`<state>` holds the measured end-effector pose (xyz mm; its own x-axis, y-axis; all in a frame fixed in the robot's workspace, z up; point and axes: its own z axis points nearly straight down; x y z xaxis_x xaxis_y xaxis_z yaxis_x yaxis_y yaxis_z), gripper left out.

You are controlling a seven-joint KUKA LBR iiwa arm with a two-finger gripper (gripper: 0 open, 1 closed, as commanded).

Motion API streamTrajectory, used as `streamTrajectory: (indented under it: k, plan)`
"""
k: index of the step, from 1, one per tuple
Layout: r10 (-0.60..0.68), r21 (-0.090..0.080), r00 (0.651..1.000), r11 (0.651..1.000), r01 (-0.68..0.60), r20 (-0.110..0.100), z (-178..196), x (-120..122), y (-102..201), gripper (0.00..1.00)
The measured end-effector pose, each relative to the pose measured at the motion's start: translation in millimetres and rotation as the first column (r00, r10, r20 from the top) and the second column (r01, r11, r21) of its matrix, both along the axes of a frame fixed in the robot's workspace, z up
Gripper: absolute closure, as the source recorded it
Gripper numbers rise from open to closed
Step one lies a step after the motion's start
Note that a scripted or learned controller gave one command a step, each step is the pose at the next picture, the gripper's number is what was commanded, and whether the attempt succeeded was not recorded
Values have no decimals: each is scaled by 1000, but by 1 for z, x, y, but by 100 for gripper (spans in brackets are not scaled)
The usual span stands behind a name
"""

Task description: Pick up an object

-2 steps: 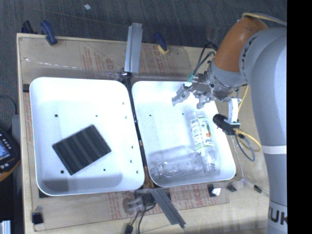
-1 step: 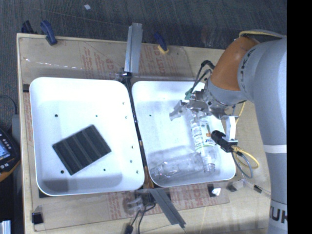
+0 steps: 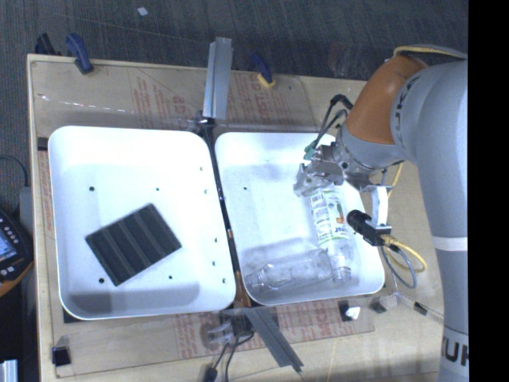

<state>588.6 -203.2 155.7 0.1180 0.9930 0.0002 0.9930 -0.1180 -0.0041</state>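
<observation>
Arm (image 3: 413, 110) is reaching in from the right, bending down over the right bin (image 3: 262, 213). Its gripper (image 3: 318, 173) is hovering at the top end of a labelled clear bottle (image 3: 330, 229); its opening cannot be told

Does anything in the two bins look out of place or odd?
Nothing looks damaged or spilled. Two clear plastic bottles lie on their sides in the right bin: one labelled, one unlabelled. A dark ridged panel lies askew in the left bin.

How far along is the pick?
Done: the arm has reached the right white bin, gripper at the upper end of the clear plastic labelled bottle. In hand: nothing visibly; the bottle lies in the bin. Left: grasp and lift. A second clear bottle and the dark ribbed rectangular pad lie untouched.
</observation>
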Motion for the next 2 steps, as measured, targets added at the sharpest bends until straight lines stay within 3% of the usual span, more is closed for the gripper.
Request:
streamTrajectory:
  k: [1,2]
  plan:
    - [7,0,1000,1000,-7,4,87,-35,38,100]
    - [11,0,1000,1000,-11,-1,61,-27,55,100]
